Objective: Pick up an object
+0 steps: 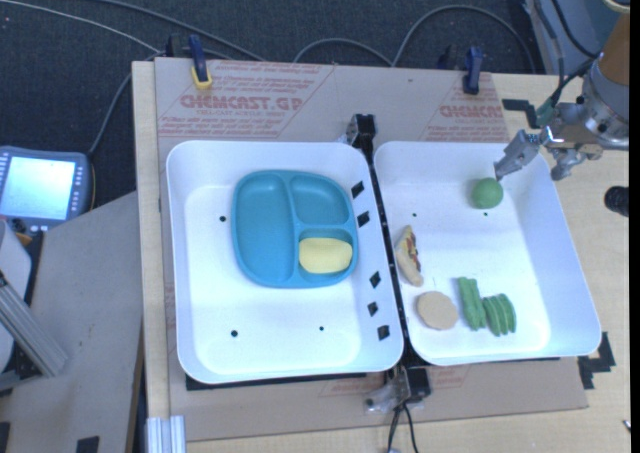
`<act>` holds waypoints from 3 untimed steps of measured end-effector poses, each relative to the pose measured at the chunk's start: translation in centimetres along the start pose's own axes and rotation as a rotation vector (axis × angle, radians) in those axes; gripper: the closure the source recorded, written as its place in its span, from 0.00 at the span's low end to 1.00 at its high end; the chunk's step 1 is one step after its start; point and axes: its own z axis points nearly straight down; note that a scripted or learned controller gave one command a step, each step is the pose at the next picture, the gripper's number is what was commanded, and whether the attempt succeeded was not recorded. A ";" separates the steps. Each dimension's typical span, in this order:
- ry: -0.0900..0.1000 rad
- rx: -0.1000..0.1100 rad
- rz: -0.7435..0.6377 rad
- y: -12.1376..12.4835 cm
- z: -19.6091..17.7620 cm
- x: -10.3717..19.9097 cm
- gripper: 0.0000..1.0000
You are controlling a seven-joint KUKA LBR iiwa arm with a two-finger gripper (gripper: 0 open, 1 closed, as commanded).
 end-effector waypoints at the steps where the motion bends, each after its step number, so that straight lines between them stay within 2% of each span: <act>1: 0.001 0.005 0.001 0.1 4.7 -0.8 0.00; 2: 0.002 0.007 0.001 0.1 10.4 -1.8 0.00; 3: 0.003 0.007 0.000 -0.3 16.6 -1.0 0.00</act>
